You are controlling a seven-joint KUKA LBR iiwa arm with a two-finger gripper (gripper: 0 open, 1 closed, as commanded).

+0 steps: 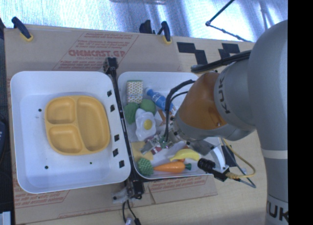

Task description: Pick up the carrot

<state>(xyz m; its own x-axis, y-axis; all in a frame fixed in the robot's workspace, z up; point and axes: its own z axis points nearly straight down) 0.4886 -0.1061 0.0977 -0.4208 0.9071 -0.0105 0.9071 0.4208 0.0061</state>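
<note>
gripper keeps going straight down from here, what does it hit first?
Likely the clutter mid-bin, not the orange carrot. The gripper points down beside the fried-egg toy; the carrot lies nearer the front wall of the right white bin. Depth unclear.

**Colours and Patterns**

Both bins [22, 121] are white. The left bin holds a yellow tray [77, 123]. The carrot [168, 168] is orange with a green top. The banana [186, 155] is yellow. The egg [145, 123] is white with a yellow yolk. The bottle [155, 98] is blue. The arm [254, 92] is grey with an orange band. The bench [93, 50] is brown cardboard with red print.
</note>
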